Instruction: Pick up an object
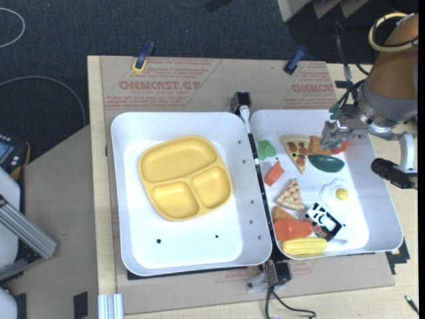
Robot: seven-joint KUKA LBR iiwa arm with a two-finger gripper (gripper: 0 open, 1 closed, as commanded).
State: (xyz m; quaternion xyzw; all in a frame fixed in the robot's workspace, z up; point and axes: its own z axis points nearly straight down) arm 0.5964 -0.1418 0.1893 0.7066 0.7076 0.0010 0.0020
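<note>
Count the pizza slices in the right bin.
2: one pizza slice near the bin's far side by the gripper, another mid-bin. More may hide under toys.

Two white bins (pixel 126 178) are sitting side by side: one yellow divided plate (pixel 184 177), two pizza slices (pixel 297 149), one corn cob (pixel 304 246), one fried egg (pixel 335 194).

- A single fixed camera sits above the worktop (pixel 199 78) and looks down on it at a slant.
- It stands far enough back to take in both white bins whole: the left bin (pixel 126 178) and the right bin (pixel 372 211), side by side.
- All four worktop edges fall in frame, with dark floor beyond the far edge.
- The arm (pixel 392 72) enters from the right edge.
</note>
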